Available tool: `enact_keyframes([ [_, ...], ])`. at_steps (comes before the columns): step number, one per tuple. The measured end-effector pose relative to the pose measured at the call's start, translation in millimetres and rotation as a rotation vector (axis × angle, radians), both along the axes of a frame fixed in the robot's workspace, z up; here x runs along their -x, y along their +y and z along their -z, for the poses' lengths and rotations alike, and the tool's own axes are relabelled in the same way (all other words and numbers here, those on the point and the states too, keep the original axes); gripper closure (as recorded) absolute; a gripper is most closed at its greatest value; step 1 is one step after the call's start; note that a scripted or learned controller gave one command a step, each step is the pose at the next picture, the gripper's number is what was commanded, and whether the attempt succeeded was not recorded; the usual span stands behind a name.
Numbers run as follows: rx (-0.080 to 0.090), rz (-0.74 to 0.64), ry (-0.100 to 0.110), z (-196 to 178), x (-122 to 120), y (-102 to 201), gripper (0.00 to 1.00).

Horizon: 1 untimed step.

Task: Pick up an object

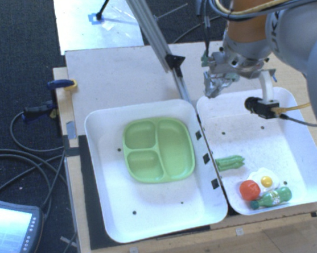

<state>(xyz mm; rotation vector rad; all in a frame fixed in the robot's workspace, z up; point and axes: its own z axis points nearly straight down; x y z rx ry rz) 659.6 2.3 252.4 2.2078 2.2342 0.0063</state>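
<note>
**Arm poised over the right bin's far edge, toys untouched**

The grey arm (301, 25) with its orange band reaches in above the right bin (299, 151), and its hand (214, 87) hangs over that bin's far left corner, close to the slanted metal pole (152, 29). Whether the hand is spread or pressed together cannot be told from this angle; nothing shows between its tips.

Taking the right bin as the landmark: a green bean-like toy (230, 162) lies against its left wall, about midway along. In its near corner sit three things bunched together: a red tomato (249, 189), a fried egg (264, 180) just beside the tomato on the side away from the left wall, and a green bottle (272, 197) lying on its side along the near wall, touching or almost touching both. All of these are well apart from the hand.

Left of the right bin, the second bin (115, 214) holds a green divided plate (158, 150), lying flat near its middle. Both bins rest on the desk (118, 76).
</note>
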Motion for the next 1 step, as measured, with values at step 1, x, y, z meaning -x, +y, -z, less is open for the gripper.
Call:
enact_keyframes([
  [1, 0.0, 0.0, 0.001, 7.9, -4.9, 64.3, 1.0],
])
